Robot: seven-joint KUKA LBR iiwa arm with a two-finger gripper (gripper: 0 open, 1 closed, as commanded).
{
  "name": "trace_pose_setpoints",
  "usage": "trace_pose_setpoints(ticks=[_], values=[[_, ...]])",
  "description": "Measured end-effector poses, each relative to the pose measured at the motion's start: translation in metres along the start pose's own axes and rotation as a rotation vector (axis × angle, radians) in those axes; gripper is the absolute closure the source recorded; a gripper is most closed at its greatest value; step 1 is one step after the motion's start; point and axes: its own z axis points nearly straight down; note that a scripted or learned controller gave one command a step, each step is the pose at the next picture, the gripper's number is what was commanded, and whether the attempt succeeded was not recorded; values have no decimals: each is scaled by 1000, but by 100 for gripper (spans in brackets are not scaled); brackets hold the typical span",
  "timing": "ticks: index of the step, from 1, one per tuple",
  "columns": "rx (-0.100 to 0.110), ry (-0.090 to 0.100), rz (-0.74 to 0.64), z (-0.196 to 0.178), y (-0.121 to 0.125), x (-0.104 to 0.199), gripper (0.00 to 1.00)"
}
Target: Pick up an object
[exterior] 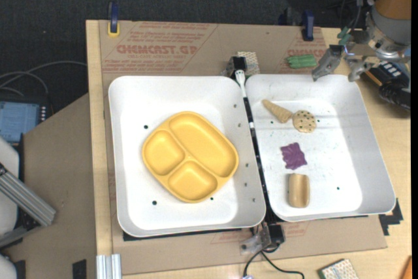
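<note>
brown board [163, 49] | red print | reads "chemcast gp", repeated, partly faint

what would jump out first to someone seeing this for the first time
The big yellow divided plate filling the left bin grabs the eye first. Next come the small items in the right bin: a cone beside a round cookie near the back, a purple piece in the middle and a tan cylinder near the front. The tool hangs at the right bin's back edge, with nothing between its fingers.
</note>
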Motion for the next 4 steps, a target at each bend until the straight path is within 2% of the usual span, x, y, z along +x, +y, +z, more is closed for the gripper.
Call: trace_pose_setpoints(ticks=[1,2,3,4], values=[[11,3,4,160,-50,-20,0],[-6,-2,-3,150,16,19,0],[9,2,5,152,-84,0,0],[-6,-1,-5,151,-20,30,0]])
